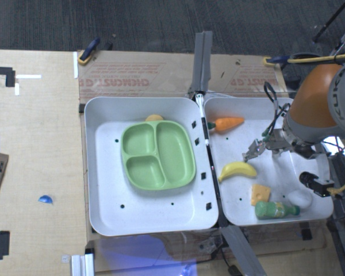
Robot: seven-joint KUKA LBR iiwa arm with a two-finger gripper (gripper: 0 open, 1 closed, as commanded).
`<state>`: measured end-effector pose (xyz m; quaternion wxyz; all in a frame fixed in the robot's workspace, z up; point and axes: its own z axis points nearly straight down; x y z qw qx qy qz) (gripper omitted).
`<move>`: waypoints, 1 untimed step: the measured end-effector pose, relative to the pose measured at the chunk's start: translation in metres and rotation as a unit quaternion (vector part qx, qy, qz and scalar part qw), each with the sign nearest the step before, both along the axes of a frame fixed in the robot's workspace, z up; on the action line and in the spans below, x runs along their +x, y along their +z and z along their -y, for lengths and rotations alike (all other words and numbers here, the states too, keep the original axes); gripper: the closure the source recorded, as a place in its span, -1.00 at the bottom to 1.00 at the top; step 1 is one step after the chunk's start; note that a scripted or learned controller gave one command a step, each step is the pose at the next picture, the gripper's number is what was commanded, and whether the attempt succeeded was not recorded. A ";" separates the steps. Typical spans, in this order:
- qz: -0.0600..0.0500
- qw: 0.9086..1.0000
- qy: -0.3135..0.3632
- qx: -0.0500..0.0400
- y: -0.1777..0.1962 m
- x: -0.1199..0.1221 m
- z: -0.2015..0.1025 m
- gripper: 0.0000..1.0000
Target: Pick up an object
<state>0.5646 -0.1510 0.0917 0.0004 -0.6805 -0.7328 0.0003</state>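
With the claw point(254, 150) poised just above the banana point(237, 171), its finger state indiscernible, a glancing descent is risked, whereby the curved fruit is rolled aside.

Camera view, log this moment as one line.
hand: right white bin, above yellow banana | holding: nothing seen | orange carrot: far end | green divided plate: left bin

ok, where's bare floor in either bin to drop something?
Left bin: a bare strip along the front wall, below the green divided plate. Right bin: a patch between carrot and banana. Crowded at its front right: cheese wedge, green bottle, hand.
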 end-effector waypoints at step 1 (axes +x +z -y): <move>0.000 0.990 0.141 0.001 -0.001 -0.049 -0.032 -1.00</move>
